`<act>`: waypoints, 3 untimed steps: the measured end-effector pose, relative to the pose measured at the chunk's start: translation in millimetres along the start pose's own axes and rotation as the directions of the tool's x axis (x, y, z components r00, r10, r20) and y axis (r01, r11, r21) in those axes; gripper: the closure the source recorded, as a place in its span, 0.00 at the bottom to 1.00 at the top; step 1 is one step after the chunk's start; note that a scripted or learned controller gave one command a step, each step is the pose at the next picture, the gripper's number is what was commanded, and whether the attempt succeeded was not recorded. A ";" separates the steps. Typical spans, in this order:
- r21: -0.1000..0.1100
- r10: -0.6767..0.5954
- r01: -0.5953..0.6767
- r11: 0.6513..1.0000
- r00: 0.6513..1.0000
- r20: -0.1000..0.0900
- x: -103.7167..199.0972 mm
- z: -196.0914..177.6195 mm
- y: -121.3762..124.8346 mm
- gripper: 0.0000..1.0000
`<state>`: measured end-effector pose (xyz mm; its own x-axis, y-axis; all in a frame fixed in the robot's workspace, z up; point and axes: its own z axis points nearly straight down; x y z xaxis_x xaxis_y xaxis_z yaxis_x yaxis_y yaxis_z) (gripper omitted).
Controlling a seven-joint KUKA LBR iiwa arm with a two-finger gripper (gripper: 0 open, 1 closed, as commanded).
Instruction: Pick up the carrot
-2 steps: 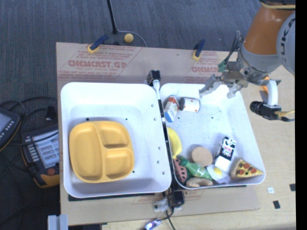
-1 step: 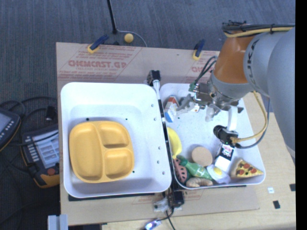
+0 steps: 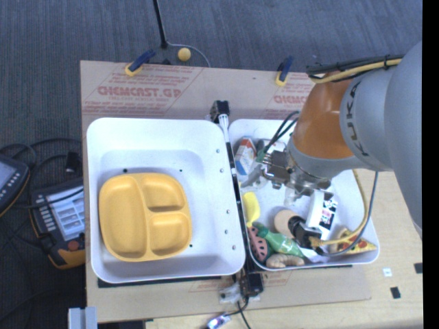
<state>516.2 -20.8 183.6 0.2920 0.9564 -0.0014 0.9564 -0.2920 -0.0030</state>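
Camera view: both bins on the counter (image 3: 137, 91) are seen from above.
Left bin (image 3: 116, 139): a yellow divided tray (image 3: 144, 214) is held.
Right bin (image 3: 367, 249): mixed toy food (image 3: 278, 242) is piled; the carrot cannot be told apart.
Claw (image 3: 271, 166): positioned over the right bin's upper left; whether clenched or released cannot be told.

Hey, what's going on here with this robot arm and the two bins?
The arm reaches in over the right bin, which holds a jumble of small toy items. Its gripper hangs over the upper part of that pile, with nothing visibly lifted. The carrot it should pick up cannot be clearly made out among them. The left bin holds a yellow divided tray, lying flat.
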 end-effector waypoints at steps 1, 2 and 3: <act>0.000 -0.016 0.016 1.000 1.000 0.000 -83.7 21.5 -7.1 0.00; -0.001 -0.216 0.216 0.976 0.976 -0.001 -88.0 69.7 -6.6 0.00; -0.006 -0.430 0.430 0.903 0.903 -0.005 -122.5 95.4 5.8 0.00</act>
<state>485.7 -139.7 88.4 -0.1479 0.9890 0.0052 0.9890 0.1479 0.0024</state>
